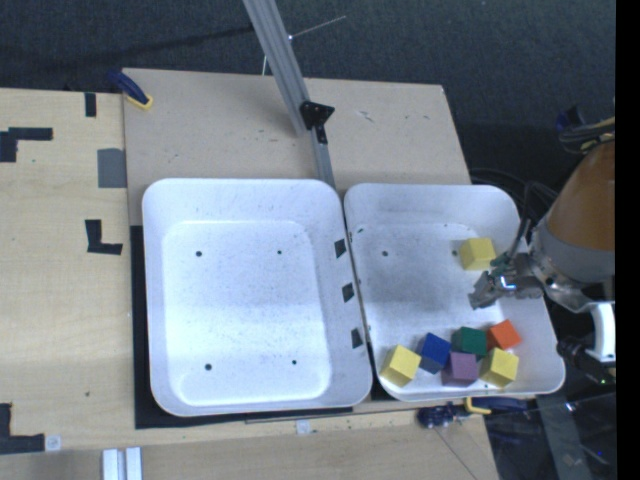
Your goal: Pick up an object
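Nearest the camera, along the front wall of the right bin (455, 200), lies a cluster of small blocks, all below the claw (490, 290) in the camera view. A yellow block (402, 365) sits farthest to the claw's lower left, with a blue block (435, 352) touching it. Next come a purple block (462, 367) and a green block (469, 341) just behind it, then another yellow block (501, 367) and an orange block (505, 334), the last lying just below the claw and closest to it of the cluster.

The claw itself hangs over the right side of the right bin, small and blurred; whether it is apart or together cannot be told, and nothing shows clamped in it. A lone yellow block (476, 253) rests just above and slightly left of it, apart from the others.

Well to the claw's left stands the left bin (240, 193), touching the right bin. Both rest on the wooden surface (390, 128), crossed by a slanted grey metal bar (285, 53).
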`<state>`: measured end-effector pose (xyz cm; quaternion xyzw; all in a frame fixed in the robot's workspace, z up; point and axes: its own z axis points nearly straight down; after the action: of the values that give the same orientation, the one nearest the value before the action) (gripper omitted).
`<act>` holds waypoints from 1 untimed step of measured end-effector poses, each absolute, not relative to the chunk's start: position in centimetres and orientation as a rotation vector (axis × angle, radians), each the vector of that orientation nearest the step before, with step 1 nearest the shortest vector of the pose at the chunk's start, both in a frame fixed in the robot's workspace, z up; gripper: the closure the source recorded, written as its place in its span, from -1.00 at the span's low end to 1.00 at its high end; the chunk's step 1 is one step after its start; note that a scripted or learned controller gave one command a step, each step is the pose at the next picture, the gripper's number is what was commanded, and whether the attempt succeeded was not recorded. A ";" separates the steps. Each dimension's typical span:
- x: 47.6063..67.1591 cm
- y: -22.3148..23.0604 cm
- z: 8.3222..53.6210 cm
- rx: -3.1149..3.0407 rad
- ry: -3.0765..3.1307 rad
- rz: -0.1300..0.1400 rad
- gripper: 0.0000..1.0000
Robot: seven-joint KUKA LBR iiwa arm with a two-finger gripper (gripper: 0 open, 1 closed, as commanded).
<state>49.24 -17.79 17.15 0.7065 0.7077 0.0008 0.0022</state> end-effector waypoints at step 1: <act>49.7 -17.9 21.4 2.217 2.221 0.002 1.00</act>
<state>49.66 -17.93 21.43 0.7065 0.7078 0.0007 0.0018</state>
